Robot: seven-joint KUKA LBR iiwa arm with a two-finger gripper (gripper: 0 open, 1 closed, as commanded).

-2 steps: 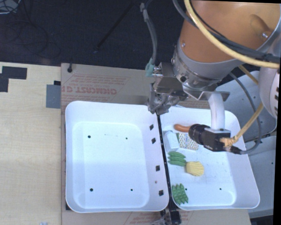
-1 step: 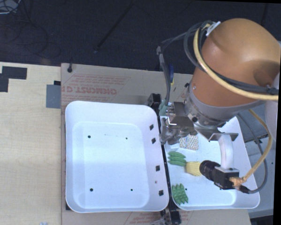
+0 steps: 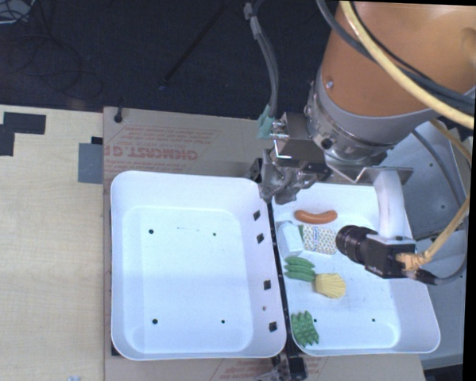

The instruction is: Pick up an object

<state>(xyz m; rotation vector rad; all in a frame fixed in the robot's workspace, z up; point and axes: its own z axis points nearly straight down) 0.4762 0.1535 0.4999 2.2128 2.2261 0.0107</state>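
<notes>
The right bin [image 3: 418, 340] holds several small objects. An orange-red sausage [image 3: 316, 216] lies near its far side. Below it is a white patterned packet [image 3: 309, 239], then a green pod-like piece [image 3: 300, 268] and a yellow corn-like piece [image 3: 330, 285]. A second green leafy piece [image 3: 304, 328] lies at the near left corner. My gripper [image 3: 281, 186] hangs over the far left corner of the right bin, just left of the sausage and above the packet. Nothing shows in its grasp.
The left bin [image 3: 133, 220] sits beside the right one, with a divider and black clips [image 3: 266, 284] between them. A black cylinder [image 3: 367, 250] on the arm juts over the right bin's middle. Brown cardboard [image 3: 184, 147] lies under both bins.
</notes>
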